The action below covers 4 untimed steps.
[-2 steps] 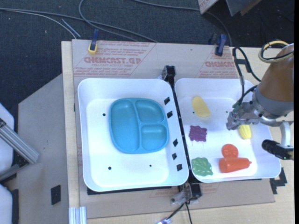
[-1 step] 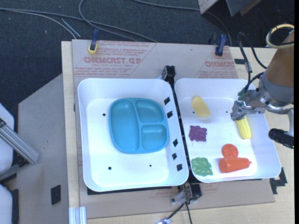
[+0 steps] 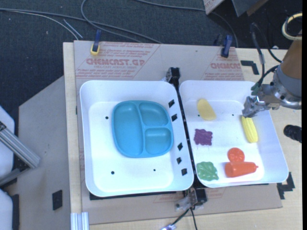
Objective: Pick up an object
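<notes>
The arm (image 3: 291,75) enters from the right edge, wrist angled down and leftward. The gripper (image 3: 249,109) sits low, at the arm's left end.

a blue divided plate (image 3: 142,128) sits in the left white bin (image 3: 96,176) — the bins rest on a board (image 3: 120,59) held by a yellow clamp (image 3: 96,47) and a blue clamp (image 3: 226,46) — with cables (image 3: 110,20) on the dark floor behind.

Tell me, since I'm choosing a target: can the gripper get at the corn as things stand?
Probably yes. The gripper hangs just above the corn's top end in the right bin, and the corn lies apart from the other items.
</notes>
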### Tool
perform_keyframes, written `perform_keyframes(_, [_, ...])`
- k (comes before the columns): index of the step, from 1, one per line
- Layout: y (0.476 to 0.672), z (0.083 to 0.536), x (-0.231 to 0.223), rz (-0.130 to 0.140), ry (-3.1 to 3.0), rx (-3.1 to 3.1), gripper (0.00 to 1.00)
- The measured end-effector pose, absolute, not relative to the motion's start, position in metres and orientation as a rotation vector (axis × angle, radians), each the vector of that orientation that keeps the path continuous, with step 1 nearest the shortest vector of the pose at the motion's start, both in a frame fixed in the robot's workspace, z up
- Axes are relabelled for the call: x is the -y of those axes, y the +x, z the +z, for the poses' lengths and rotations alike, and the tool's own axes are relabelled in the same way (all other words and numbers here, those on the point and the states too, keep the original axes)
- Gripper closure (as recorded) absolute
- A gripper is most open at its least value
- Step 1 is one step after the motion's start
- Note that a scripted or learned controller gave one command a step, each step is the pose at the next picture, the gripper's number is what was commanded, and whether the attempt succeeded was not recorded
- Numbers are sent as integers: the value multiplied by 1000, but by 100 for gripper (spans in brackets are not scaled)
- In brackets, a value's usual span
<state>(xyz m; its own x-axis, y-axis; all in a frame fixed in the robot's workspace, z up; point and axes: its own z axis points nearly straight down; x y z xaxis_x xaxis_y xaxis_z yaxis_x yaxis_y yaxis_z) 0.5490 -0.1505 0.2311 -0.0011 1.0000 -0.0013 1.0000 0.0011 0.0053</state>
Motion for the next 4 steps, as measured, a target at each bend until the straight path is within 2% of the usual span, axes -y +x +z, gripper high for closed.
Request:
perform_keyframes(2, [566,217,40,0,2218,-2230,100])
perform_keyframes(3, [588,225,-13,5,2214,-2227,100])
perform_keyframes(4, [590,226,-72,4,2215,-2229,100])
